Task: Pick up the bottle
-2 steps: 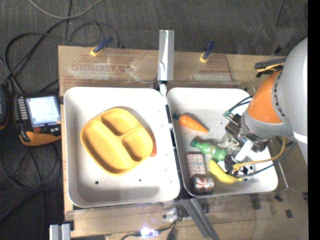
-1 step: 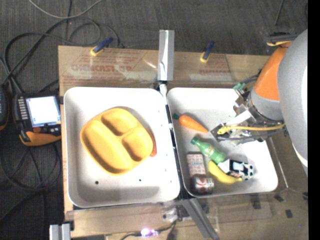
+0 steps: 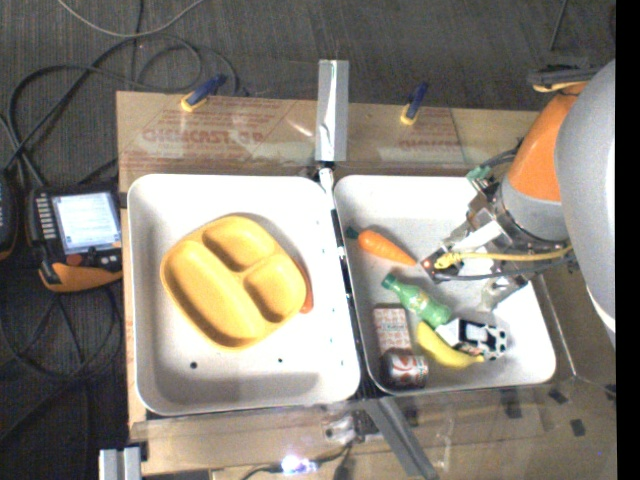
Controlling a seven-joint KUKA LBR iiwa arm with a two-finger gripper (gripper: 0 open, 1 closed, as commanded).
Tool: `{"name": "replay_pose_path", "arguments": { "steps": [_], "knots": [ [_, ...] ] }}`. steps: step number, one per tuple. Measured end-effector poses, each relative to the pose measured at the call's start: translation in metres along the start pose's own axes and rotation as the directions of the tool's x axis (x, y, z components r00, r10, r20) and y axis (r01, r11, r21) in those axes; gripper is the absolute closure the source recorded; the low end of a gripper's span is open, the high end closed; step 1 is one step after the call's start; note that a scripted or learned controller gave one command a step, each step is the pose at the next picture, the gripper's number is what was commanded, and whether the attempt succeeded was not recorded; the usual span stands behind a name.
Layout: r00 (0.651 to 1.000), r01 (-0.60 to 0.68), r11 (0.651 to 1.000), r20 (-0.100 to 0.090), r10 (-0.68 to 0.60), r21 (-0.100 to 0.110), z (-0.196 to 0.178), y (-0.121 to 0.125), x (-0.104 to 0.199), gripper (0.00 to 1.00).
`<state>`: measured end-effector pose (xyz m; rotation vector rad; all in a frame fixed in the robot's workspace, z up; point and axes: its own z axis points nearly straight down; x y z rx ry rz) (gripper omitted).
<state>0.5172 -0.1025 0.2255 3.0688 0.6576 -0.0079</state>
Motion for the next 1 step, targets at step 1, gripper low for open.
{"name": "replay_pose_path", "arguments": {
  "steps": [1],
  "knots": [
    [1.000,0.015,1.000,0.002,-0.015,0.003,0.0431,-0.0399,0.0347,0.00]
  ]
}}
